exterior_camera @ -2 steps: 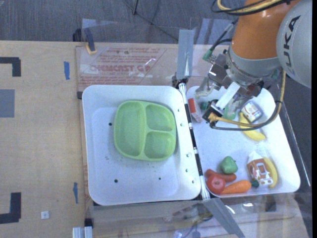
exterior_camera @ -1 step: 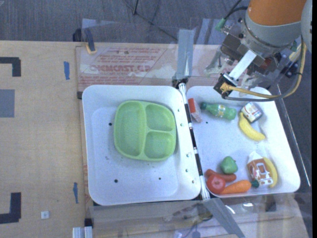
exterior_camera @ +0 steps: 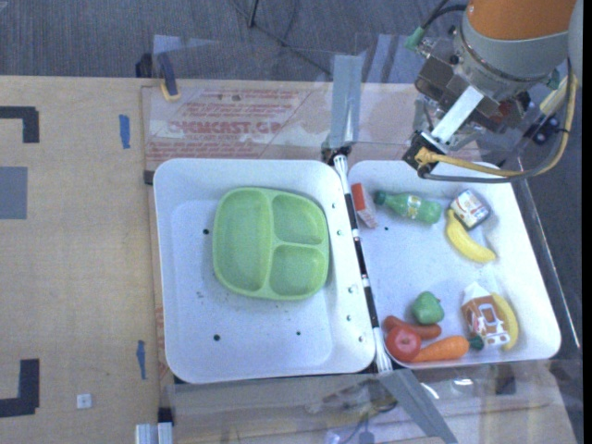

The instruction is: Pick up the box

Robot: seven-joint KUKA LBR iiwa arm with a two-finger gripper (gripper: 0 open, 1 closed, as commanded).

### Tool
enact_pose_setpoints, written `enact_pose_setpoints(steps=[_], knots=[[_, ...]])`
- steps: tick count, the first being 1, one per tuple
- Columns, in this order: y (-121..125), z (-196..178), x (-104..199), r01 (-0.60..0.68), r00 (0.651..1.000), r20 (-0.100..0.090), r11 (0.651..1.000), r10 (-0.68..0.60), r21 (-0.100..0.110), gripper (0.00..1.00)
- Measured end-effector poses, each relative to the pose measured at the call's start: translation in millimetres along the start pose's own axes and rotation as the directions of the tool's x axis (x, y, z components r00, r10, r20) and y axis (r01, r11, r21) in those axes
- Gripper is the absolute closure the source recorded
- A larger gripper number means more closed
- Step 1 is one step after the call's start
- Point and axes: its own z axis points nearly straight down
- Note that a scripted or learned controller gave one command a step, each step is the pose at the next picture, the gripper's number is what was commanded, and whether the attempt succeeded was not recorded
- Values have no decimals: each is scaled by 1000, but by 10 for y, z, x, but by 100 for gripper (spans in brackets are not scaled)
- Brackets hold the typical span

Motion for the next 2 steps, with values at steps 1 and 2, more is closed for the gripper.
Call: enact_pose_setpoints(steps=[1, 2], knots=[[0, 0, 0, 0, 1000, 0, 1000, 0, 0, 0], [8, -100, 4, 0, 1000, -1, 1000, 0, -2, 100]])
